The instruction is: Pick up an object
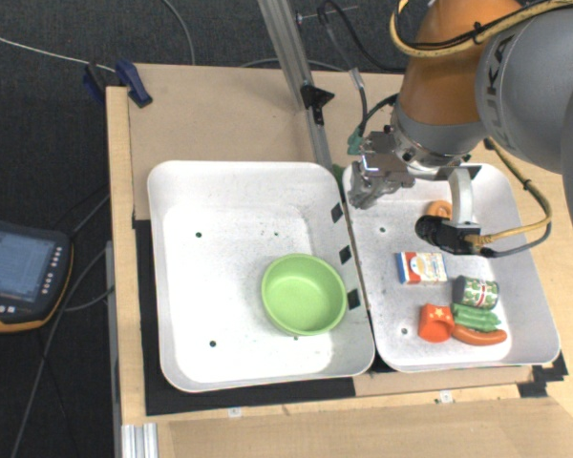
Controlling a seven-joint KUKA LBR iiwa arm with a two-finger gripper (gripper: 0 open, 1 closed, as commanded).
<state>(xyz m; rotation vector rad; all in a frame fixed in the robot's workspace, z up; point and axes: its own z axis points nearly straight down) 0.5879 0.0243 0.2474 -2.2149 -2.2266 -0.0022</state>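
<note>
My gripper (362, 195) hangs over the far left corner of the right bin (393, 343), close to the divider between the bins, with nothing seen in it. In that bin lie a small white box with blue and red print (421, 267), a green can (476, 292), an orange-red cup (435, 322) and a red and green vegetable-like toy (480, 333). An orange object (440, 208) peeks out partly hidden behind the wrist. A green bowl (304, 295) sits upright in the left bin (177, 256).
A slanted metal pole (288, 51) rises behind the bins near the gripper. The arm's big orange and grey body (468, 55) covers the right bin's far side. A handheld pendant (19, 275) lies off the bench at left.
</note>
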